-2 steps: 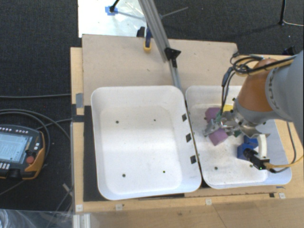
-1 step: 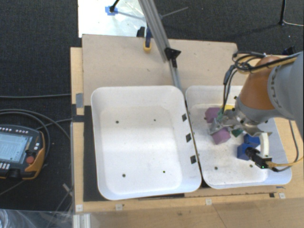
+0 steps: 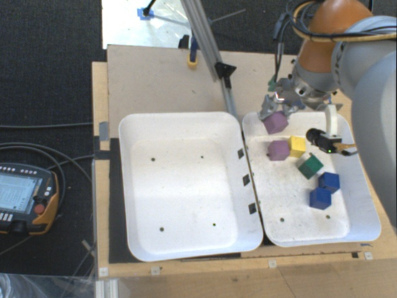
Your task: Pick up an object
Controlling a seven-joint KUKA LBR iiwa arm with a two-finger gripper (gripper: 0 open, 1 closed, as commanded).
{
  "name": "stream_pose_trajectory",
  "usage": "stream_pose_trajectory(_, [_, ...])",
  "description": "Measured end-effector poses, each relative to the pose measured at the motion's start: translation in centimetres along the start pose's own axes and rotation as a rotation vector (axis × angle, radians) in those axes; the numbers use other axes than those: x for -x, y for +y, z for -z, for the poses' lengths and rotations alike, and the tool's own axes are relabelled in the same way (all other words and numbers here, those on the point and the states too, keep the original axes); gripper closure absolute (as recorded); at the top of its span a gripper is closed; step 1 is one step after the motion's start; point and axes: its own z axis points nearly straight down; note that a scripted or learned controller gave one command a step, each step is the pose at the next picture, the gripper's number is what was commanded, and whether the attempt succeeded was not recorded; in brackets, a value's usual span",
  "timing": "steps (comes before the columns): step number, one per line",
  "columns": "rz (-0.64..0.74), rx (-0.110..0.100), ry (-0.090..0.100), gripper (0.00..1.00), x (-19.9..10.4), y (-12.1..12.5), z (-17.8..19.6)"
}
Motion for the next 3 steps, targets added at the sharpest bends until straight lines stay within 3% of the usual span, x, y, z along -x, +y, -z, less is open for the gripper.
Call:
stream_pose_trajectory(1, [0.001, -0.015, 0.003, 1.00, -10.1, -1.7, -0.6])
stream_pose_trajectory(2, [-0.004, -0.008, 0.001, 1.00, -11.8, -0.2, 4.4])
stream_pose_trajectory(3, [-0.012, -0.014, -0.001, 1.00, -9.5, -1.1, 5.6])
